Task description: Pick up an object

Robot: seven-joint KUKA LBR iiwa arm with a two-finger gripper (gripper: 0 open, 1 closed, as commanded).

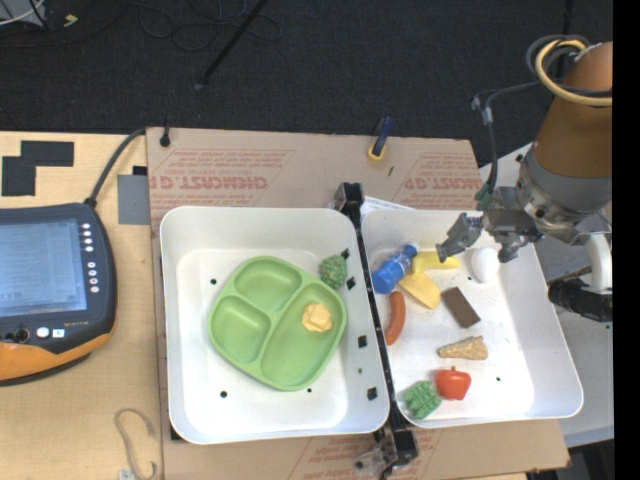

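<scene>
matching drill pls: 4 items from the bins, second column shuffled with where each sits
Items:
1 green divided plate
2 blue bottle
3 red pepper
4 brown block

Places:
A right bin, near front edge, beside a green toy
B left bin, middle
C right bin, centre, right of the yellow wedge
D right bin, near the divider, above the sausage

Pairs: 1-B, 2-D, 3-A, 4-C

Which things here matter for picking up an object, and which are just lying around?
Part of the job:
gripper
right bin with blue bottle, yellow wedge, sausage, brown block, red pepper

Lying about:
left bin with green plate
tablet
clamp
</scene>
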